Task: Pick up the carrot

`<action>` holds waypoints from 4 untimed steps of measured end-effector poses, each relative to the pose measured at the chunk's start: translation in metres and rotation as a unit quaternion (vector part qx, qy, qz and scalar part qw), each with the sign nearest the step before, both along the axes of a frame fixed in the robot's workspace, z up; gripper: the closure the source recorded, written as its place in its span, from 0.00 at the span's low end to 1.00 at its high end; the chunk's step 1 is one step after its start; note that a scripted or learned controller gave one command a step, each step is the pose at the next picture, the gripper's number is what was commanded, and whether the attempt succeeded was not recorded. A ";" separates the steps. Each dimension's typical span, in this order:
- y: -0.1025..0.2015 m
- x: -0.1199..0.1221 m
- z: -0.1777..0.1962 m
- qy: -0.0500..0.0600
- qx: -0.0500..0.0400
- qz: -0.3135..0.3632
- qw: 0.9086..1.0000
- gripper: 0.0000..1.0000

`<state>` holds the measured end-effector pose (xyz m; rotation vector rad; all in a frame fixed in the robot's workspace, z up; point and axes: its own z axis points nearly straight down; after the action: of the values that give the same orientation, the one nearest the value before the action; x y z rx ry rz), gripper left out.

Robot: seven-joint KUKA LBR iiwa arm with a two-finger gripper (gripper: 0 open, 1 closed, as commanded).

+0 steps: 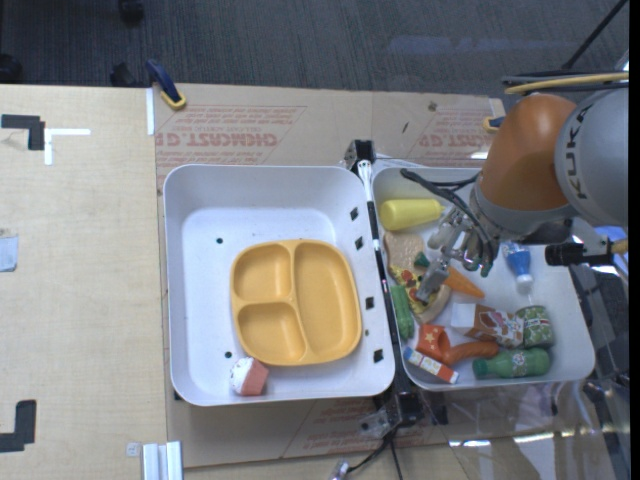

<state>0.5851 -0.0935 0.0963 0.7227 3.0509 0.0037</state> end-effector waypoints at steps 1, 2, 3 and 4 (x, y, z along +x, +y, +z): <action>-0.002 -0.045 -0.001 0.000 -0.001 -0.029 1.000 0.00; -0.001 -0.043 0.009 -0.003 -0.001 -0.028 1.000 1.00; -0.005 -0.055 0.001 -0.006 -0.002 0.061 0.998 1.00; -0.005 -0.052 0.011 -0.009 -0.003 0.062 0.998 1.00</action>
<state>0.5328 -0.0983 0.1074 0.5299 3.0708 0.0016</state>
